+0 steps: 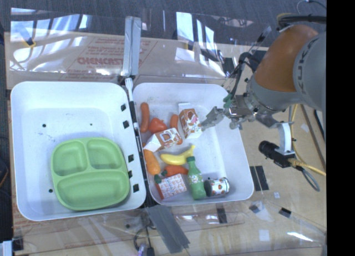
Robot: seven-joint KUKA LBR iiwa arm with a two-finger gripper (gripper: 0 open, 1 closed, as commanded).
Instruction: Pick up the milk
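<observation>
On the desk, the left bin (28,138) holds a green tray (90,173), the right bin (236,155) holds toy food including the milk (189,122) near its middle, and the tool (209,118) hovers just beside the milk, its opening unclear.

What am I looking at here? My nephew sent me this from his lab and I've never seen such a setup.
One camera looks down at a slant on a bench with two shallow white bins. The grey and orange machine at the right is a robot arm; its gripper hangs over the right bin, beside a small milk carton. That bin also holds toy food: carrots, a banana, a green bottle, a can. The left bin holds a green divided plate. I see nothing held.
</observation>
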